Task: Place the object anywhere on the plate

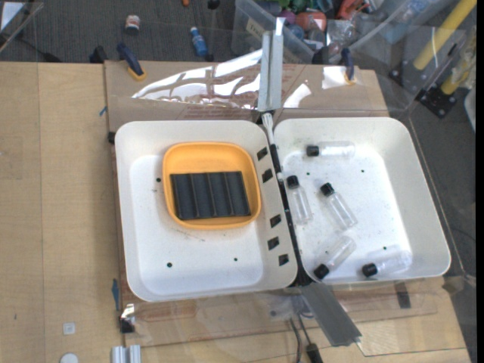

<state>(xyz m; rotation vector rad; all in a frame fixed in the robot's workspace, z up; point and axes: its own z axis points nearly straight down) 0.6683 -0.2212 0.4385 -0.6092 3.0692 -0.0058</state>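
I've got the orange plate [211, 184] in the left bin [144, 263], with what looks like a black ribbed block [209, 195] on it. Five clear black-capped vials [338, 207] lie loose in the right bin [423, 225]. Can't tell the claw's state from here.

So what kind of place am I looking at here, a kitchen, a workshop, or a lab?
Most likely a robotics lab or test bench. Two shallow white bins sit side by side on a wooden bench, one holding an orange plate, the other small clear bottles. Behind them, a clear tub of mixed toys and tools on the floor.
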